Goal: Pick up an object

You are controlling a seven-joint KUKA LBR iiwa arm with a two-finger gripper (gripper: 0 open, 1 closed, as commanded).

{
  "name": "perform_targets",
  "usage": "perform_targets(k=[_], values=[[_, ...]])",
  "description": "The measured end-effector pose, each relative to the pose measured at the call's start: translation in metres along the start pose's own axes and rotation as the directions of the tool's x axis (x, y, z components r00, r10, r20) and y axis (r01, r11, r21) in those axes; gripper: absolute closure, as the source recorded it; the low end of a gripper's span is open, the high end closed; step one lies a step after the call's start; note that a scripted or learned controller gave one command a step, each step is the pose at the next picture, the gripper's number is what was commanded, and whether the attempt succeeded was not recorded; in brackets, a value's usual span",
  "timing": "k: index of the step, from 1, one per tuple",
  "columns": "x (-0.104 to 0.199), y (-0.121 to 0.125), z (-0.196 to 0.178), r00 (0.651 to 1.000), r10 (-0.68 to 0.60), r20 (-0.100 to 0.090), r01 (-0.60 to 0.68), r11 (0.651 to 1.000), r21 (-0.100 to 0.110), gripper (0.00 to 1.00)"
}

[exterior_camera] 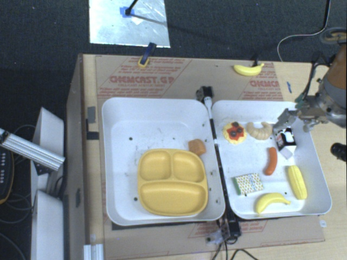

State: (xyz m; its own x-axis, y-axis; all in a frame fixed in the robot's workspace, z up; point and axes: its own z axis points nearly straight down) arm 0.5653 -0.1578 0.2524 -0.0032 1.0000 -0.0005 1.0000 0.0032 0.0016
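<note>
The right bin [320,169] holds several toy foods: a round pizza-like piece [235,132], a pale croissant [259,130], a red-orange sausage [270,161], a yellow corn cob [296,181], a yellow banana [271,201] and a small patterned green-edged block [249,183]. My gripper [283,131] hangs over the upper right part of this bin. It sits just right of the croissant and above the sausage, and nothing is visibly held in it.
The left bin [116,145] carries a yellow divided plate [172,181] and a small orange-brown piece [197,147] near the divider. A second banana [248,68] lies on the bench behind the bins. A blue-and-yellow clip [146,54] sits at the bench's back edge.
</note>
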Motion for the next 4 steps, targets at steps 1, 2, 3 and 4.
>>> perform_targets(k=[1, 2, 3, 4], values=[[-0.045, 0.016, 0.065, 1.0, 0.002, 0.0, -0.002, 1.0, 0.001, 0.0], [-0.035, 0.015, 0.146, 1.0, 0.001, 0.007, 0.0, 1.0, -0.019, 0.0], [-0.025, 0.006, 0.152, 1.0, 0.002, 0.013, -0.001, 1.0, -0.029, 0.0], [-0.016, -0.007, 0.154, 1.0, -0.001, 0.013, 0.002, 0.999, -0.038, 0.0]])
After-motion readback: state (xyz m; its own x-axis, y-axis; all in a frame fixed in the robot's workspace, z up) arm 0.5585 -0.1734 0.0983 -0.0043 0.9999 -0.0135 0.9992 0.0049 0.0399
